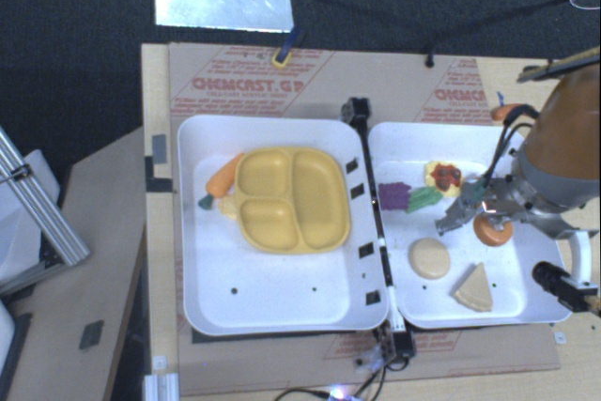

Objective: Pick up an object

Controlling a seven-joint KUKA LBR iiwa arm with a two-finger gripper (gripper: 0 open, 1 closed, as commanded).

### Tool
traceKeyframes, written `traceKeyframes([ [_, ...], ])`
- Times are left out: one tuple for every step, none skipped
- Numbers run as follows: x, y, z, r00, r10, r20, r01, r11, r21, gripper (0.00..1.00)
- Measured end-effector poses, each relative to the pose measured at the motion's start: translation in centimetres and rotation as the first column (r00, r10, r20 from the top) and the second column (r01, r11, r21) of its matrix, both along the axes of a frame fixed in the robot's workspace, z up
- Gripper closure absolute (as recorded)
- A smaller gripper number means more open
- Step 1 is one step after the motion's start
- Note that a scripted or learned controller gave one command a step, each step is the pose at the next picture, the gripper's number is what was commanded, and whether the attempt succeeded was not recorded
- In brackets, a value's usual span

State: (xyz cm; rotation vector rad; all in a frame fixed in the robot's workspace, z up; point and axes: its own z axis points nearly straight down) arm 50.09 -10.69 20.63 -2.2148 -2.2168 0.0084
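My gripper (462, 211) hangs low over the middle of the right bin (394, 146), reaching in from the right. An orange round item (495, 233) lies right beside it, partly hidden under the wrist. Just left of the gripper are a purple grape bunch (393, 196) and a green piece (424, 198). A yellow and red item (442, 175) sits behind it. In front lie a round beige biscuit (430, 258) and a pale wedge (474, 287). I see nothing held.
The left bin (202, 286) holds a yellow divided plate (285, 199) with an orange carrot (222, 177) at its left edge. A black divider (369, 202) runs between the bins. Cardboard lies under both bins.
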Motion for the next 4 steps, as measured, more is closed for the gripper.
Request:
traceKeyframes([
  [0.3,0.0,0.5,1.0,0.002,0.011,-0.002,1.0,-0.002,0.0],
  [0.0,0.2,-3.8,1.0,0.001,0.006,-0.001,1.0,-0.001,0.0],
  [-0.1,-0.8,-8.8,1.0,0.0,0.005,0.0,1.0,-0.001,0.0],
  [0.2,-0.9,-11.7,1.0,0.0,0.016,0.0,1.0,-0.001,0.0],
])
